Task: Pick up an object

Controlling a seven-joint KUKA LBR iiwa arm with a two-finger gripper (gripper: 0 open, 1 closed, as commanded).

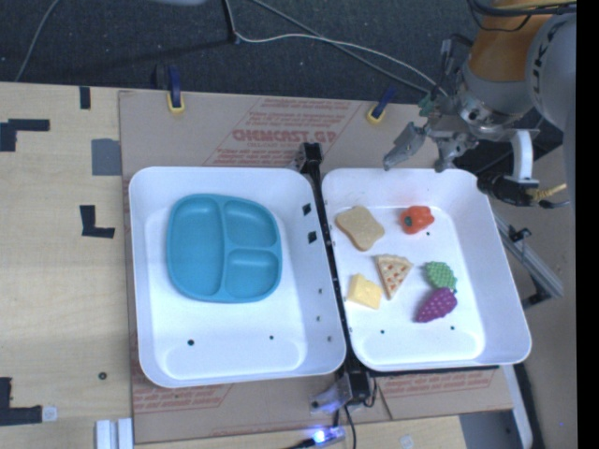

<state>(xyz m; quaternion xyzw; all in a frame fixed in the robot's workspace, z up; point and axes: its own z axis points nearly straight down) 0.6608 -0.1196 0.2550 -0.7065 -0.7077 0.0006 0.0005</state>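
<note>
Camera view: fingers above tomato.

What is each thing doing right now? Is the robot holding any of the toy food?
gripper: open, holding nothing, above the far rim of the right bin
blue tray: lying flat in the left bin
bread slice: flat
tomato: loose
pizza slice: flat
cheese: beside the pizza slice
broccoli: just above the grapes
grapes: loose
</note>
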